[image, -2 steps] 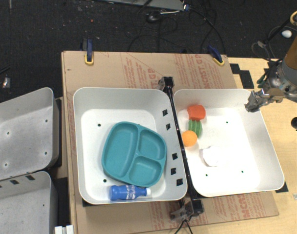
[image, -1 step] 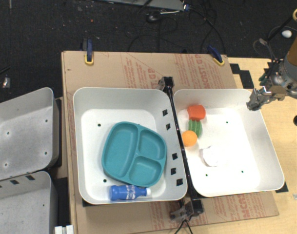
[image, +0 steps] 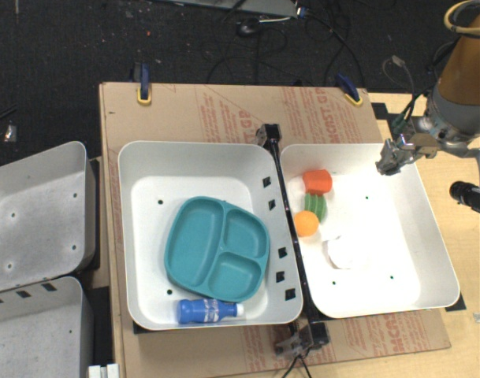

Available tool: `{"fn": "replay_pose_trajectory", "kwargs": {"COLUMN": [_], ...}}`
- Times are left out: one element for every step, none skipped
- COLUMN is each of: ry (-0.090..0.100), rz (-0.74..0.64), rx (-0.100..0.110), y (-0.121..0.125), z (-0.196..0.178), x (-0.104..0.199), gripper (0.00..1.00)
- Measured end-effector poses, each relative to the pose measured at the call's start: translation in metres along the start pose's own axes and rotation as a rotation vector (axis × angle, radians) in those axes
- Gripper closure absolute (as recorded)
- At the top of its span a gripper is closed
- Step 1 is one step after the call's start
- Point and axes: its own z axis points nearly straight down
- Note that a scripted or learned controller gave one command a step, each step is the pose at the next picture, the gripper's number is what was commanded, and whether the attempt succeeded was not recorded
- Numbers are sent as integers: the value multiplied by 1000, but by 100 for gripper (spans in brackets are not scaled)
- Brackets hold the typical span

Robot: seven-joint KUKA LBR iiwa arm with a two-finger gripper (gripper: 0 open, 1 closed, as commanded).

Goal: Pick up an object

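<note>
Hovering gripper (image: 391, 164) at right bin's (image: 397, 290) far edge; orange block (image: 318, 181) well left

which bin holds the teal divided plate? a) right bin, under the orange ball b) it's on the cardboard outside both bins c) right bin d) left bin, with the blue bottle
d: the teal divided plastic plate lies in the left white bin, just above the blue bottle along that bin's near edge.

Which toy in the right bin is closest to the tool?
The orange-red block, topmost of the row. The green piece and orange ball sit farther from the tool.
</note>
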Motion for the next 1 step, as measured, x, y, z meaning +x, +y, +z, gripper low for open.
{"fn": "replay_pose_trajectory", "kwargs": {"ry": [1], "rz": [-1], "rx": [0], "y": [17], "z": [6], "x": [52], "gripper": [100]}}
